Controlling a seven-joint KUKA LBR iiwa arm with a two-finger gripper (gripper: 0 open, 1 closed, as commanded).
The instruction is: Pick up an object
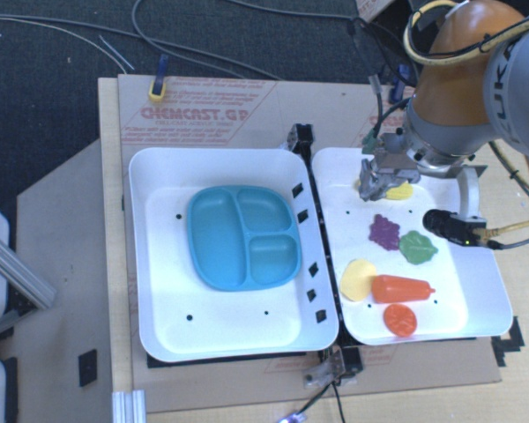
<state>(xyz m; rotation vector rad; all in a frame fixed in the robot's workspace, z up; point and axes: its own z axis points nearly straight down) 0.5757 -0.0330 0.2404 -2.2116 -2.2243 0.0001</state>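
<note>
My gripper (376, 186) hangs low over the far part of the right bin (485, 302), right beside a small yellow object (399, 191) that peeks out at its right. Nearer the camera in that bin lie a purple grape cluster (384, 232), a green leafy piece (418, 247), a pale yellow piece (358, 279), an orange carrot (402, 288) and a red-orange round fruit (401, 321). Nothing shows between the gripper's fingers.
The left bin (159, 307) holds a blue divided plate (244, 235). A black divider with clips (310, 227) runs between the bins. A black cylindrical part (454, 227) with cables sticks out over the right bin's right side. Cables trail on the floor behind the bench.
</note>
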